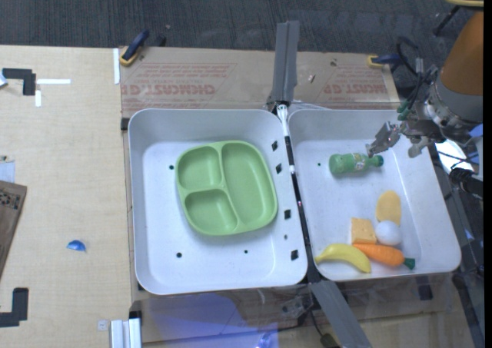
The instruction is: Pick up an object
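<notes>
The right bin point(430, 185) holds a green bottle point(355, 162) lying on its side near the back. Toward the front lie a yellow oval piece point(389, 205), a yellow-orange block point(363, 229), a white egg point(388, 233), a carrot point(382, 254) and a banana point(344, 256). My gripper point(400, 142) hangs over the bin's back right part, just right of and above the bottle's cap end. It is open, its fingers spread, with nothing between them. One fingertip point(381, 139) sits close to the bottle's cap.
The left bin point(154, 208) holds a green divided plate point(227, 187). A grey divider post point(285, 62) rises between the bins at the back. Cardboard lines the bench behind them. Cables and arm hardware crowd the right edge.
</notes>
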Robot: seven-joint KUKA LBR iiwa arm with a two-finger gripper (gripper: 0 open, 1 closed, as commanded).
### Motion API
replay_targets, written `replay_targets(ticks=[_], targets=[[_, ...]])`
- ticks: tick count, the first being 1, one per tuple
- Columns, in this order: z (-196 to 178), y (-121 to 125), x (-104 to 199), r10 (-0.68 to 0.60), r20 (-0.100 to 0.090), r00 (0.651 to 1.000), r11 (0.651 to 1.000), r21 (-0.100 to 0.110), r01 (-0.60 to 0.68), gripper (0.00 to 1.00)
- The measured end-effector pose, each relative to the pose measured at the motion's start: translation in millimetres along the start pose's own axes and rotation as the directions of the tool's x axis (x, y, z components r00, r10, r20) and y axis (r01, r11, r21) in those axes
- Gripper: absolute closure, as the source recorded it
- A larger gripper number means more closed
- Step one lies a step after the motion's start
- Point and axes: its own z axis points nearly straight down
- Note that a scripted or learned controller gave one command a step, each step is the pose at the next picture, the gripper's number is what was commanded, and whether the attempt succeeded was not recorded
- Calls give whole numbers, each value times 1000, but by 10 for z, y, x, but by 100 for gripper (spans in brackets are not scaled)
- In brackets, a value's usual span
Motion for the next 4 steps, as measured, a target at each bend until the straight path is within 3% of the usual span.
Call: replay_targets(ticks=[1,2,3,4], targets=[[1214,108,165,25,0,1000,1000,-2,-25,0],[1293,745,257,-59,0,998,998,10,59,0],[1212,735,251,-61,2,998,998,14,61,100],[267,779,904,6,1,1000,1000,-3,-6,100]])
